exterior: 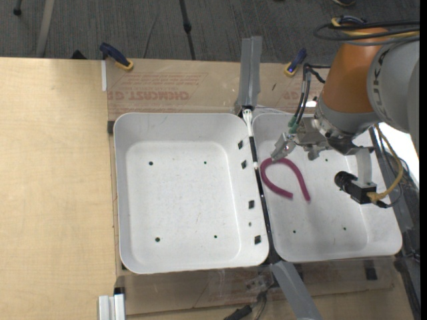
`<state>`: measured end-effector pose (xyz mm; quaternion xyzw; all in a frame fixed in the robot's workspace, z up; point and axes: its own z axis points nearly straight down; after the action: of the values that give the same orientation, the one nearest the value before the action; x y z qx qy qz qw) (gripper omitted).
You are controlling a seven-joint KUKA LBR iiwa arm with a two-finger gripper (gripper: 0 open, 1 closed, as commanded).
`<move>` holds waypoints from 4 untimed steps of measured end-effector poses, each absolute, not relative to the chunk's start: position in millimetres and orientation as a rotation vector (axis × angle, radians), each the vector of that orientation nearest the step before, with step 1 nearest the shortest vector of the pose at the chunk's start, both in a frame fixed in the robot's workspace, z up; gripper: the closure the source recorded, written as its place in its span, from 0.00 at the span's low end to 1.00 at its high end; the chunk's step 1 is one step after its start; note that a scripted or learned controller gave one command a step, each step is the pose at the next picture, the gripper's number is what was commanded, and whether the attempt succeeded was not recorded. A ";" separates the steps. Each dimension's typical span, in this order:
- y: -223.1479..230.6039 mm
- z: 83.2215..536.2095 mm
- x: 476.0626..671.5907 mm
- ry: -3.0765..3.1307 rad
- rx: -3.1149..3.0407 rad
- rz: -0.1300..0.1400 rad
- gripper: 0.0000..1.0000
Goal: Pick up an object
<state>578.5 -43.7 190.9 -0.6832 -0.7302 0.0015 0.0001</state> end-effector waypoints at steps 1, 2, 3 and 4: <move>-102.8 151.1 540.5 -2.167 -2.271 0.007 0.00; -97.8 91.9 556.5 -2.227 -2.216 0.002 0.00; -105.5 91.3 614.6 -2.238 -2.204 0.003 0.00; -155.9 91.1 504.2 -2.428 -1.990 0.003 0.00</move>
<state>504.2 -155.9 91.1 -0.6338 -0.7735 0.0010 0.0011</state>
